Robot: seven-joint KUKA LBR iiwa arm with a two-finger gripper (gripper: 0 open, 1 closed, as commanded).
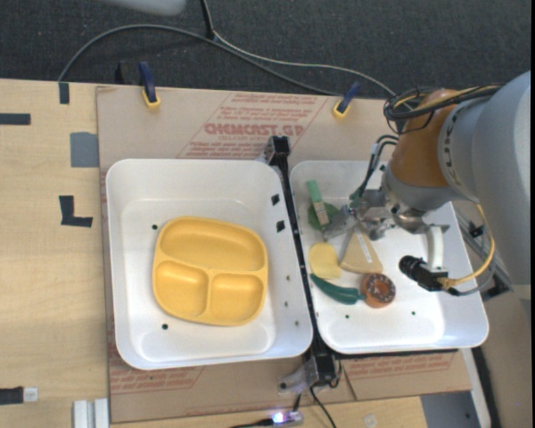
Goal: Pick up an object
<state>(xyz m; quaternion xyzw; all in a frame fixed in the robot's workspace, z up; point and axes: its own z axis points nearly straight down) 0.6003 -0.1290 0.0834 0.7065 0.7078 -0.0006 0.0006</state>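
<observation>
Your tool (361, 224) (grip state unreadable) hangs low in the right bin (428, 328) amid five crowded items, while one yellow tray (211, 270) occupies the left bin (129, 239).

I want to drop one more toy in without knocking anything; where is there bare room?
Left bin: bare floor all round the yellow plate, widest along the far wall. Right bin: only the near strip is free; toys and the gripper crowd its middle.
</observation>
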